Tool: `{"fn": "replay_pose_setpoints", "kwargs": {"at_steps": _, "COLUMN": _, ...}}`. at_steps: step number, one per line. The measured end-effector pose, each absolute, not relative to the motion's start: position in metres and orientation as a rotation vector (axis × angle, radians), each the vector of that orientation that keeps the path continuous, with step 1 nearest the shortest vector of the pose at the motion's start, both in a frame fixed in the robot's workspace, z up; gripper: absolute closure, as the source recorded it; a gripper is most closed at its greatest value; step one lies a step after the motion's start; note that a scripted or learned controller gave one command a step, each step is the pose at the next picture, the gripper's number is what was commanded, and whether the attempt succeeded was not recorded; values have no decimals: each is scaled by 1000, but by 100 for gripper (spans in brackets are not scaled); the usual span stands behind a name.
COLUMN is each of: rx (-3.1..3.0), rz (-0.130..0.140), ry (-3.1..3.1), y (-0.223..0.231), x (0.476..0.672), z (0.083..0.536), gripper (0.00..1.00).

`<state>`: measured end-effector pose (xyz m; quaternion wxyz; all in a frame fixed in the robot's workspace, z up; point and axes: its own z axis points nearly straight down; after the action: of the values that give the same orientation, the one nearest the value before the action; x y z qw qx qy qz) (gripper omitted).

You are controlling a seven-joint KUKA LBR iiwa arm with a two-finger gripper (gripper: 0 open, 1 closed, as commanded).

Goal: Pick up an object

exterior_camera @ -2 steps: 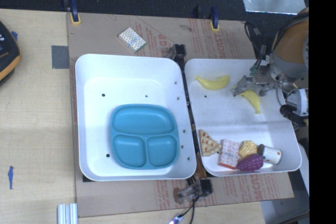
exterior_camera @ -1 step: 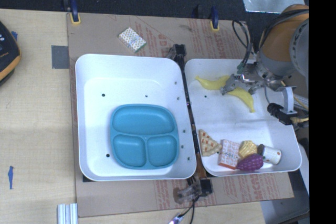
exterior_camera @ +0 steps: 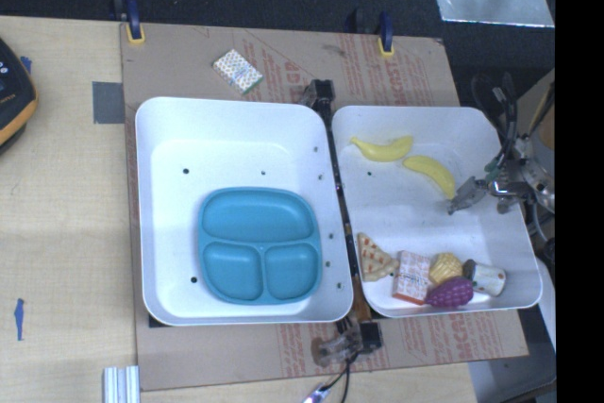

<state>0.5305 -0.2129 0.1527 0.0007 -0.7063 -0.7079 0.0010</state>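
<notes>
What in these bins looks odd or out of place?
One small patterned packet lies outside the bins, on the cardboard above the left bin. Everything else sits inside: a blue divided tray on the left, toy food such as two bananas on the right.

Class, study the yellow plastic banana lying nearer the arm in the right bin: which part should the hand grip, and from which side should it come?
Grip the yellow plastic banana across its thick middle, coming straight down from above. It lies flat on the right white bin's floor, slanting from upper left to lower right, so the fingers should straddle its narrow width, crosswise to that slant. Its tapered ends would likely slip. The hand sits just beyond its lower end.
</notes>
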Motion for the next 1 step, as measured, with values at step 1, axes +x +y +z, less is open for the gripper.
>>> {"fn": "replay_pose_setpoints", "kwargs": {"at_steps": 1, "rx": -2213, "rz": 4, "ry": -2229, "y": -125, "x": 577, "z": 137, "gripper": 0}}
